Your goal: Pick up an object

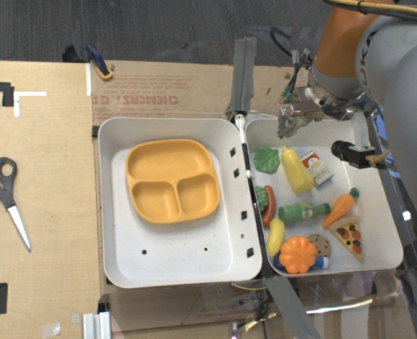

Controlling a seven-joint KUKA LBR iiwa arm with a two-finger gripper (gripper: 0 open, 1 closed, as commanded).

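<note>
Bench, far left: scissors [7, 193], well apart from both bins. No bearing on my pick.

Left bin [109, 210]: holds one yellow divided tray [171, 179], lying flat. Broad and shallow; I judge my fingers would slide off its rim if I tried it.

Right bin [388, 224]: the crowded lot. Green leaf [267, 159] near the dividing wall; yellow bottle [295, 169] just beside it, touching a small carton [317, 168]. Below these, a hot dog [267, 205], a green bottle [304, 211], a carrot [340, 209]. At the near end, a yellow banana-like piece [275, 236], an orange pumpkin [297, 254], a cookie [319, 245] and a pizza slice [350, 236].

My gripper [290, 124]: above the bin's far left corner, over the leaf and bottle top, holding nothing. Whether my fingers are spread or pressed together I cannot tell; they are small and dark against the rim.

Risks, as I judge them:
- Descent this close to the corner could strike the bin wall or the divider.
- The leaf lies flat, so a pinch may close on air.
- The bottle is round and may roll out, nudging the carton.
- Closely packed neighbours may block one finger's entry.
</note>
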